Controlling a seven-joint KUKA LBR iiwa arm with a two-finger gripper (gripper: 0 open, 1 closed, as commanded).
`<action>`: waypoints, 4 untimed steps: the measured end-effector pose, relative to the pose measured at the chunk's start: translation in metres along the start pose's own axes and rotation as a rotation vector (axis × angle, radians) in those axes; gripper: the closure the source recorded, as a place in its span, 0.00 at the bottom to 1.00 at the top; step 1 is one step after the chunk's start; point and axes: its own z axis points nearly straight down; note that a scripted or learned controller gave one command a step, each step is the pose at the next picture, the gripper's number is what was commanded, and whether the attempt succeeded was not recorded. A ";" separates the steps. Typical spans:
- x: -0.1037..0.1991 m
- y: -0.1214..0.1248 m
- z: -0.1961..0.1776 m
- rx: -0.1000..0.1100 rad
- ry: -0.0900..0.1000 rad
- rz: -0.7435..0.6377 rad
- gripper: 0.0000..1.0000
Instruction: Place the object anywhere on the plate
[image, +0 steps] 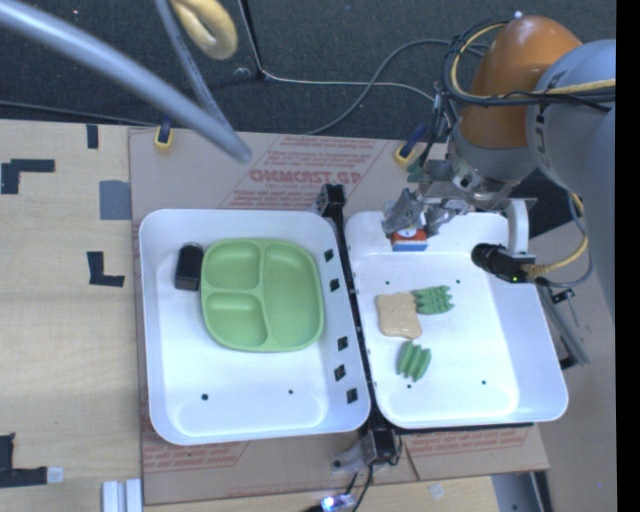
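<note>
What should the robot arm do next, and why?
Probably carry the small red, white and blue object left, toward the green divided plate. The gripper appears to hold it over the right white bin, and the plate sits in the left white bin.

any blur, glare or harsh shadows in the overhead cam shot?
Camera view: lighting even and soft; the green plate and white bins show no harsh glare; a grey bar crossing the top left is blurred, out of focus; the gripper area is slightly soft.

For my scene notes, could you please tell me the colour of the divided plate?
Light green plate, clearest in the camera view.
</note>
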 end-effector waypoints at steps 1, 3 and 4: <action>0.050 -0.018 0.015 0.002 0.000 -0.001 1.00; 0.148 -0.045 0.010 0.002 0.000 -0.002 1.00; 0.197 -0.068 0.004 0.002 0.000 -0.003 1.00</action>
